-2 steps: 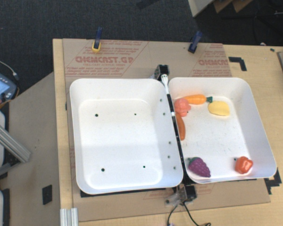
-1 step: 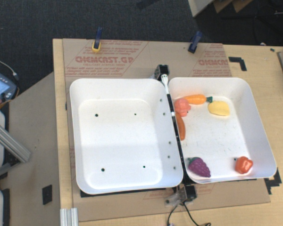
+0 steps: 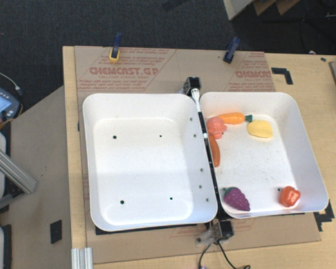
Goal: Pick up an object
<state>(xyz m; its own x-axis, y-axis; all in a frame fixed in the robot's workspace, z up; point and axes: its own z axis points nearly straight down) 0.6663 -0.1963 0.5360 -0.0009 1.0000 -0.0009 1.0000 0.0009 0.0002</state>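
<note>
Camera view, what I log from my station:

- Left bin – shallow, white, four small dark holes in its floor.
- Right bin – touching the left bin along a shared edge, and holding all six toy foods.
- Carrot – orange, lying flat near the far wall, green tip pointing at the yellow fruit.
- Yellow fruit – just beside the carrot's tip, on its right.
- Pink piece – rounded, against the shared edge, touching the carrot's blunt end.
- Orange stick – a long piece running along the shared edge, its far end under or against the pink piece; I cannot tell which.
- Grapes – purple bunch in the near left corner of the right bin.
- Red pepper – near the front wall, well apart from the grapes.
- Cardboard sheet – brown, with red lettering, under both bins.
- Yellow clamp and blue clamp – on the sheet's far edge.
- Black clip – at the far end of the shared edge.
- Second clip – at the near end, with a cable trailing off.
- Gripper – wide, narrow or holding something, I cannot tell.
</note>
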